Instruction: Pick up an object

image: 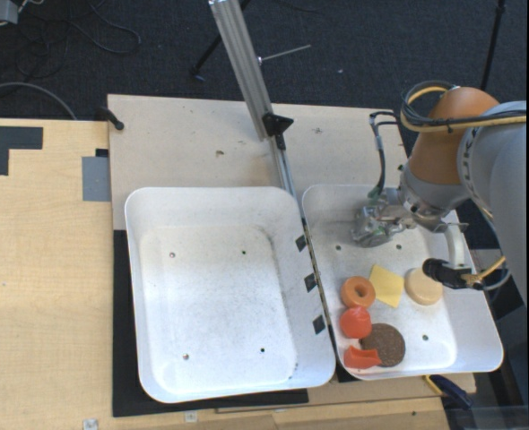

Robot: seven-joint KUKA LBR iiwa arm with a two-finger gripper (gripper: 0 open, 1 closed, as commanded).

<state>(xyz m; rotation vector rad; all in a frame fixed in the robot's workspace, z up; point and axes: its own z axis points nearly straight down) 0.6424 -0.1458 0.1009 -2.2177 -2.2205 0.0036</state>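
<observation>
we saw the gripper (373,225) low in the right bin (480,352) near its far edge; whether it gripped anything we couldn't tell. the orange ring (359,291) lay apart, toward the bin's near-left corner.

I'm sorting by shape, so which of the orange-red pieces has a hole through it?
The orange ring, topmost of the three; the two red pieces below it show no hole.

A dark carpeted floor (112,25) runs along twelve o'clock, with loose cables (13,7) at eleven. A pale bench (184,141) sits mid-frame; a light wooden surface (40,276) with grey patches fills nine o'clock. A slanted aluminium rail (245,65) rises toward twelve.
</observation>
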